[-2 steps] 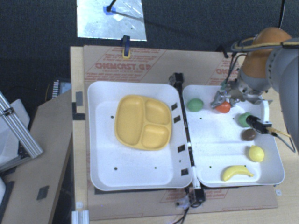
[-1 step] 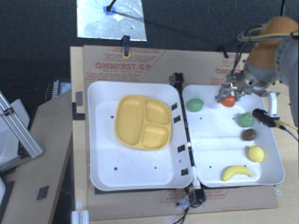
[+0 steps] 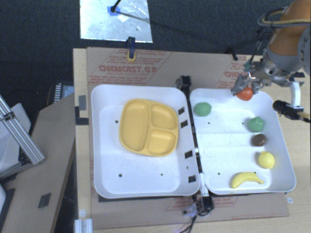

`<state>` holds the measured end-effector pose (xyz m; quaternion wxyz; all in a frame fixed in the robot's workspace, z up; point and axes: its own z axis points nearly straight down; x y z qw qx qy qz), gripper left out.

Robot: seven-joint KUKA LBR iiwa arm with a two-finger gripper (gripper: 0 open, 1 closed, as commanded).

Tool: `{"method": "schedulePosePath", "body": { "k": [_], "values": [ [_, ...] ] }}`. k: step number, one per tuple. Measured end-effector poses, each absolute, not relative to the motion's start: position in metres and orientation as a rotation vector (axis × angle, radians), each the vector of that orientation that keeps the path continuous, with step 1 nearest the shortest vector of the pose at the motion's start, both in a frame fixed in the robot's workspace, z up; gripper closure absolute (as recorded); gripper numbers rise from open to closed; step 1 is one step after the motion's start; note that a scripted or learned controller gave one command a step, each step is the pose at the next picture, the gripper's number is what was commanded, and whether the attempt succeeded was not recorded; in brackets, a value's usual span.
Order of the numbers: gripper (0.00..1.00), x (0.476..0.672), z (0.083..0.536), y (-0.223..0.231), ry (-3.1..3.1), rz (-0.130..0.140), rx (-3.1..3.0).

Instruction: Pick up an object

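While the grey arm reaches in from the right, its gripper (image 3: pixel 244 87) is seen above the far corner of the right bin (image 3: pixel 228 152), with a small orange-red ball (image 3: pixel 245 94) clasped between the fingers. Left in that bin are a green ball (image 3: pixel 202 108), a darker green ball (image 3: pixel 255 124), a brown ball (image 3: pixel 258 140), a lemon (image 3: pixel 266 159) and a banana (image 3: pixel 246 179). A yellow divided plate (image 3: pixel 148 126) is set in the left bin (image 3: pixel 107 174).

The tool (image 3: pixel 244 87) partly hides what seems an orange ball (image 3: pixel 246 94).
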<state>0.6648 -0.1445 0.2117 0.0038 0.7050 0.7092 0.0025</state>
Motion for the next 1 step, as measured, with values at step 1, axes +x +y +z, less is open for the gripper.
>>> {"method": "schedulePosePath", "body": {
  "k": [1],
  "values": [
    [1.00, 0.6662, 0.2449, -0.1446, 2.225, 0.005, 2.210]
  ]
}}
